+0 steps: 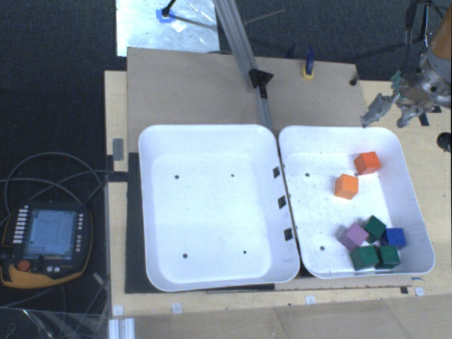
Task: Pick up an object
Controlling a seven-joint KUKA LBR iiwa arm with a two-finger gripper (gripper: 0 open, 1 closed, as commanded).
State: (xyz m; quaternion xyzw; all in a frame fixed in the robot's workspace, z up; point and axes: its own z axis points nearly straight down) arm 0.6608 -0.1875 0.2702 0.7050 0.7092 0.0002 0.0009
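The right bin [413,210] holds several small blocks. A red-orange cube [366,162] and an orange cube [346,186] lie near its middle. Toward its near right corner, a purple block [354,236], a dark green block [374,227], a blue block [393,237] and two green blocks [364,258] [387,257] sit clustered together. My gripper [388,114] hovers over the bin's far right rim, beyond the red-orange cube. It is open, with nothing between its spread fingers.
The left bin [152,210] stands beside the right one, and black clips join them along the shared edge. A slanted metal pole [236,30] crosses the board behind the bins. A teach pendant [46,242] lies on the floor to the left.
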